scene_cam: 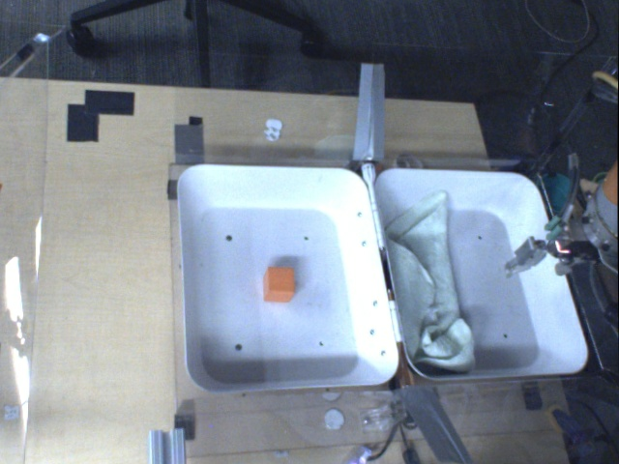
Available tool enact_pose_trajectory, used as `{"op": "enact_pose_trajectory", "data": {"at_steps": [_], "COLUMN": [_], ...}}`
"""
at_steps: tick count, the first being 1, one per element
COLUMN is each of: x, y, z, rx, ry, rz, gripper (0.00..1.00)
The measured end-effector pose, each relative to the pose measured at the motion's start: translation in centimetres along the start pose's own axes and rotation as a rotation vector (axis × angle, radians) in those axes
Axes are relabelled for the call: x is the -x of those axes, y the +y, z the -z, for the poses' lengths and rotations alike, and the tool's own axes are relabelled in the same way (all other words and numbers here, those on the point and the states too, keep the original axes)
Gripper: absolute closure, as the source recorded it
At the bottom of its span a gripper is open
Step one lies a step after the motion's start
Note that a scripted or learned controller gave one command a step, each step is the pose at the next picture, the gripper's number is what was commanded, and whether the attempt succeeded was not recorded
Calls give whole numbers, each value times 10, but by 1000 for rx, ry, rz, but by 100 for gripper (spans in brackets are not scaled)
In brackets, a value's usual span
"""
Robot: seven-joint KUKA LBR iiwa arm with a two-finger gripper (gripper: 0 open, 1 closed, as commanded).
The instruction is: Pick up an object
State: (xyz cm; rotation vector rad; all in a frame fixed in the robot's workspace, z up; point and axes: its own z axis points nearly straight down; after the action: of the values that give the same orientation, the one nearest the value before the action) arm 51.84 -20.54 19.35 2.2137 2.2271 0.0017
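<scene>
Camera view
Left bin (193, 288): a shallow white tray with rounded corners, sitting on the pale wooden bench (97, 259); it holds one orange cube (280, 284).
Orange cube: small and block-shaped, with a bright top face and a darker front side; it rests flat on the bin floor a little below the middle, apart from every wall.
Right bin (503, 201): a matching white tray, touching the left bin along a metal divider (371, 114); it holds a crumpled pale grey-green cloth (432, 288).
Cloth: lies along the right bin's left wall, bunched into a lump at the near corner.
Gripper (530, 256): hangs over the right bin's right side, well apart from the cloth and the cube; its fingers are too small and blurred to tell whether they are apart or together, and nothing shows between them.
</scene>
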Motion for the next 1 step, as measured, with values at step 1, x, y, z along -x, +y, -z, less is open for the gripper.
{"op": "enact_pose_trajectory", "data": {"at_steps": [1], "x": [-41], "y": [18], "z": [-98], "rx": [5], "ry": [-1], "rz": [140], "gripper": [0]}}
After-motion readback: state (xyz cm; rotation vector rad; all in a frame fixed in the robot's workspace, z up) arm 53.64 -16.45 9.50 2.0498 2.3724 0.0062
